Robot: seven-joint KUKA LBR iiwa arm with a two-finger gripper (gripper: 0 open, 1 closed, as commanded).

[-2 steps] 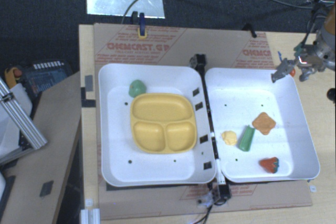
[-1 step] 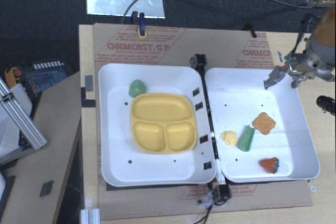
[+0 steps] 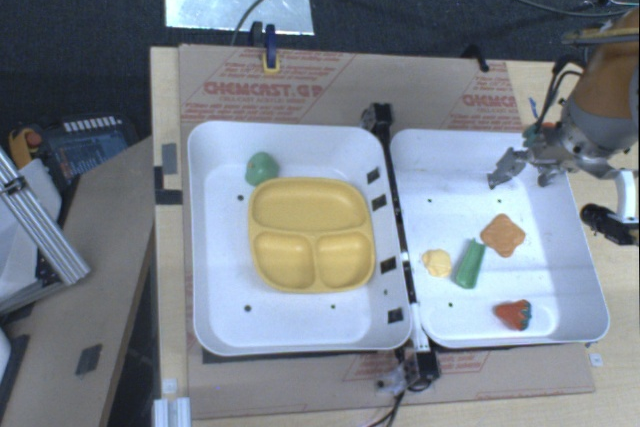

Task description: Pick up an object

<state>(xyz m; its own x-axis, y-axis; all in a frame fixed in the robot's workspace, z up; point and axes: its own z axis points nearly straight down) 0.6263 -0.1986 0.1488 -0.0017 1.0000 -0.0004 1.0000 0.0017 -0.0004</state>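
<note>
End effector (image 3: pixel 525 167) hangs over the right bin (image 3: pixel 590 260) with fingers spread and nothing in them, well above the orange piece (image 3: pixel 502 235) and green stick (image 3: pixel 468 264).

The brown board (image 3: pixel 300 80) under the bins carries red print, "CHEMCAST GP", above the left bin; the other prints are unreadable.

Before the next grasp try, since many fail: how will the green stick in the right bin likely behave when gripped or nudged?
The green stick looks rounded and elongated, so a sideways nudge may roll it. It seems a small, stiff toy piece, probably light. It lies very close to the yellow piece, so a push could shift both.
</note>
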